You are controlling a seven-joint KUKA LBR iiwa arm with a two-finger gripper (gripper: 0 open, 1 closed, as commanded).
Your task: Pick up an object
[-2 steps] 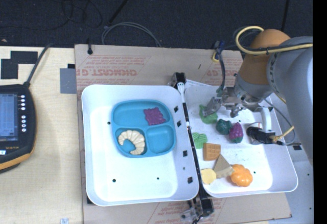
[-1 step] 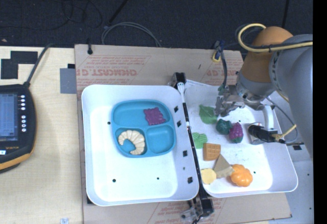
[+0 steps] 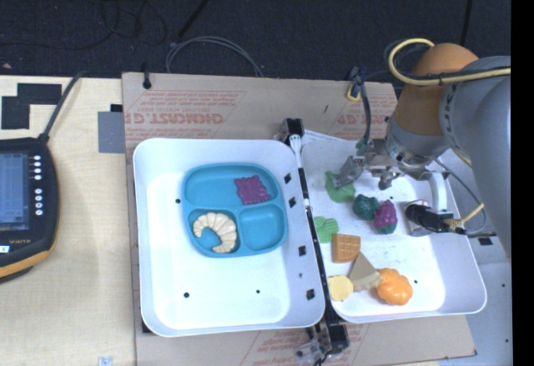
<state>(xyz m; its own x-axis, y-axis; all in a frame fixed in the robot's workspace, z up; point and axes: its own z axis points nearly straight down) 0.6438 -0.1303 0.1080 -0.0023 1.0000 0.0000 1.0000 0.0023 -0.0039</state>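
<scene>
My gripper (image 3: 370,174) hangs over the back of the right bin (image 3: 455,273), fingers spread open and nothing between them. Just below its left finger lies a light green toy (image 3: 338,188). A dark green piece (image 3: 365,207) and a purple one (image 3: 385,217) sit side by side slightly nearer the front. Further forward are a green ridged piece (image 3: 324,228), an orange waffle (image 3: 345,247), a tan wedge (image 3: 362,269), a yellow disc (image 3: 340,287) and an orange fruit (image 3: 395,287).
The left bin (image 3: 158,273) bears a blue divided plate (image 3: 259,227) with a purple piece (image 3: 253,188) and a croissant (image 3: 216,230) in its compartments. A raised divider (image 3: 307,223) separates the bins. A pendant (image 3: 21,198) lies far left.
</scene>
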